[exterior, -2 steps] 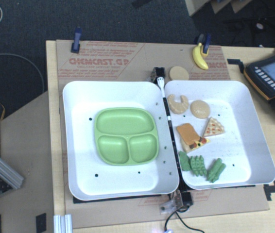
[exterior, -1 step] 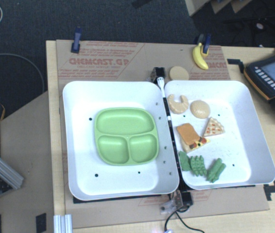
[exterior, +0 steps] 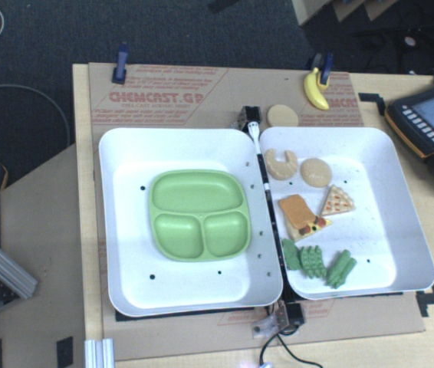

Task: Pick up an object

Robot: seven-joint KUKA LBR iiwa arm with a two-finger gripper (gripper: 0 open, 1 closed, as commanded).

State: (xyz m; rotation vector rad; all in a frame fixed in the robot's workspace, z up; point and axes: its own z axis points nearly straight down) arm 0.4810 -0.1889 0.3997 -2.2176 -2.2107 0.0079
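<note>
Toy food pieces lie clustered in the right bin (exterior: 401, 205): pizza slice (exterior: 338, 202), round cookie (exterior: 316, 172), toast (exterior: 297, 214), green pods (exterior: 340, 268). Light and rigid by the look; the pizza slice's straight edges offer a grip. Green divided plate (exterior: 198, 213) fills the left bin (exterior: 121, 205).

A green three-compartment plate (exterior: 198, 224) sits in the left white bin (exterior: 125, 267). Beyond the bins, a toy banana (exterior: 316, 90) and a tan round disc (exterior: 282, 116) rest on the brown board (exterior: 171, 98). A blue clamp (exterior: 120, 64) grips the board's far edge.
</note>
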